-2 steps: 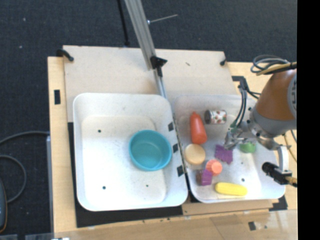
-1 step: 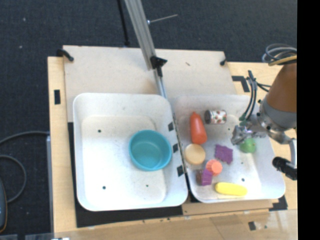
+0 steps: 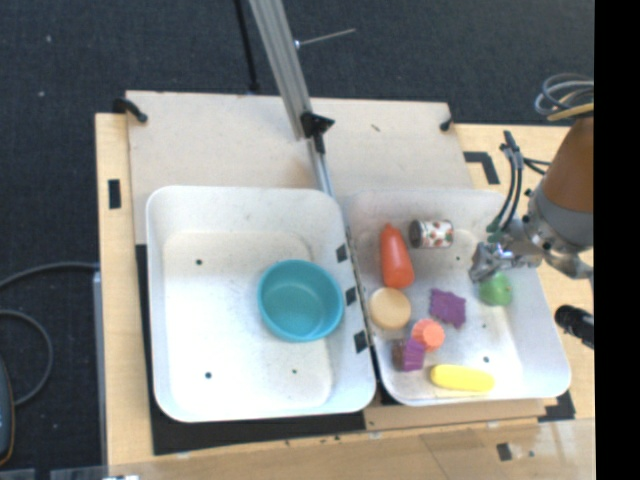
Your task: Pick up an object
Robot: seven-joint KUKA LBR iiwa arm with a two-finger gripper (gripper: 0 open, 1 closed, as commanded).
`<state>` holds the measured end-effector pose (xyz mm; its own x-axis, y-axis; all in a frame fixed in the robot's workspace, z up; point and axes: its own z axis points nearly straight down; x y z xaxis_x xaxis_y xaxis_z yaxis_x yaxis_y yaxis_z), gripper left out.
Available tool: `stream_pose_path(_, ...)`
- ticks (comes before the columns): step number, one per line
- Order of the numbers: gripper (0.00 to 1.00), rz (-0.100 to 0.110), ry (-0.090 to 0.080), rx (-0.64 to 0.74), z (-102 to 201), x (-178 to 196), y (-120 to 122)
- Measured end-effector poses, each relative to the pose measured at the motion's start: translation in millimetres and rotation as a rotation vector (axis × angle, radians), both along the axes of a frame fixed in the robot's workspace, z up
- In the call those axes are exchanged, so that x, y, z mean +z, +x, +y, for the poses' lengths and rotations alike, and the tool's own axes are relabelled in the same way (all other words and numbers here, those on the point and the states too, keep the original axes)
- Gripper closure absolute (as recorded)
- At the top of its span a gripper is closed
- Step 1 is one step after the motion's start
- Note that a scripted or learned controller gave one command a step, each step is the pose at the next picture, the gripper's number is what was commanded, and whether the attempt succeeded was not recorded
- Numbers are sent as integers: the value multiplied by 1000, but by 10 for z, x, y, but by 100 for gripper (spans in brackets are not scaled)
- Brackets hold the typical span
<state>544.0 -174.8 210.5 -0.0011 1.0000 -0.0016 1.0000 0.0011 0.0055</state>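
The right bin [image 3: 540, 363] holds several small objects: a red-orange carrot-like piece [image 3: 396, 257], a small printed can lying on its side [image 3: 433, 233], a tan round piece [image 3: 390, 309], a purple block [image 3: 448, 307], an orange piece [image 3: 430, 334], a small purple piece [image 3: 409, 355], a yellow banana-like piece [image 3: 461, 377] and a green ball [image 3: 494, 289]. My gripper [image 3: 489, 264] hangs low at the bin's right side, right above and touching the green ball's upper edge.
The left bin [image 3: 190, 368] holds a blue bowl [image 3: 300, 300]. A metal post [image 3: 282, 58] slants up from between the bins. The arm with its orange band [image 3: 572, 173] and cables enters from the right edge.
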Motion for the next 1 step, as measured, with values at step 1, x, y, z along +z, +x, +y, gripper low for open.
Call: stream_pose_path(1,100,3,2,6,482,-51,146)
